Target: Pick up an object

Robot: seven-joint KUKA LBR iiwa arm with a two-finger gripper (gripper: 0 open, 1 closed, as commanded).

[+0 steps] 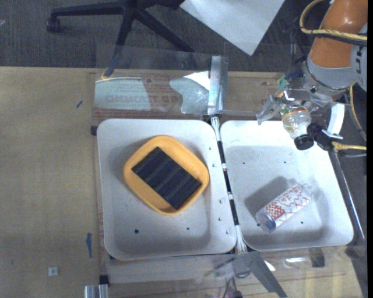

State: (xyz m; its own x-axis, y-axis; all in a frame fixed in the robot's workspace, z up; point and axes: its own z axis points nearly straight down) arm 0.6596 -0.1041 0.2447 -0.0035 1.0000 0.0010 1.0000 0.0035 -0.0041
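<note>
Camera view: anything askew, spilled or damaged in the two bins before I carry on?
Nothing spilled or visibly damaged. The bottle lies on its side, diagonal, in the right bin. The yellow sponge sits skewed in the left bin. The gripper is above the right bin's far edge.

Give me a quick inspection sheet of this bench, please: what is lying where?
Surface: wooden bench bearing two white bins, left bin and right bin.
Job's things: yellow block with a dark ribbed top in the left bin; patterned bottle lying in the right bin.
Clutter: clear plastic sheet behind the bins.
Pincer: above the right bin's far edge.
Cables: yellow cable on the arm.
Surroundings: chair base, dark floor.
</note>
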